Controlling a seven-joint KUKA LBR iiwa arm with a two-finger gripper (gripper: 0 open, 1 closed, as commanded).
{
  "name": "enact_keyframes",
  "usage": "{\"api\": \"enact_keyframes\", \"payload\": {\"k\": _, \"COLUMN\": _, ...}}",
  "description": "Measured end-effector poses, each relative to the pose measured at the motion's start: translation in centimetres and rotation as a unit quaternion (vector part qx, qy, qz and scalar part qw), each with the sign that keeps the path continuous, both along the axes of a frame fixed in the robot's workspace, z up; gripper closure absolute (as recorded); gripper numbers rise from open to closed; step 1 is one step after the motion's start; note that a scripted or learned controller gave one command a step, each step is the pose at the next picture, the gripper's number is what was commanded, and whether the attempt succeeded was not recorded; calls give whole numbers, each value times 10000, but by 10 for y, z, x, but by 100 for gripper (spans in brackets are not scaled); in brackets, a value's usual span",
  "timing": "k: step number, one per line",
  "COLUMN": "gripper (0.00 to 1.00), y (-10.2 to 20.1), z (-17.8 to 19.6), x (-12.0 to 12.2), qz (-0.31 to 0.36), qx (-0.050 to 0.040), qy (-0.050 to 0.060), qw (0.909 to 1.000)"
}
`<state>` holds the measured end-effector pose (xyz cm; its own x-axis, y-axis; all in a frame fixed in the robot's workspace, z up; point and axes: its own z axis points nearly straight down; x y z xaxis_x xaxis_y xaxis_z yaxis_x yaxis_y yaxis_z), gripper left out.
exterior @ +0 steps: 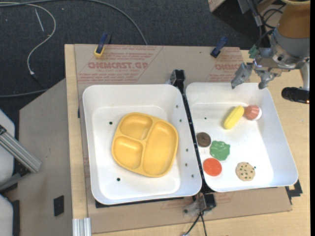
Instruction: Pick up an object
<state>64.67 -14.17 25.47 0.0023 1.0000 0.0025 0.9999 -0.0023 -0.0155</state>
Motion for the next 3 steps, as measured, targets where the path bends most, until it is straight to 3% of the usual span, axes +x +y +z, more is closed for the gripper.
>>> {"api": "enact_keyframes", "payload": {"k": 1, "gripper": 0, "y": 1, "z": 9, "x": 2, "qz": 13, "qx": -10, "qy": -71, "qw": 10000}}
{"api": "enact_keyframes", "payload": {"k": 3, "gripper": 0, "y": -2, "z": -95, "x": -1, "qz": 11, "qx": -6, "qy": -56, "qw": 10000}}
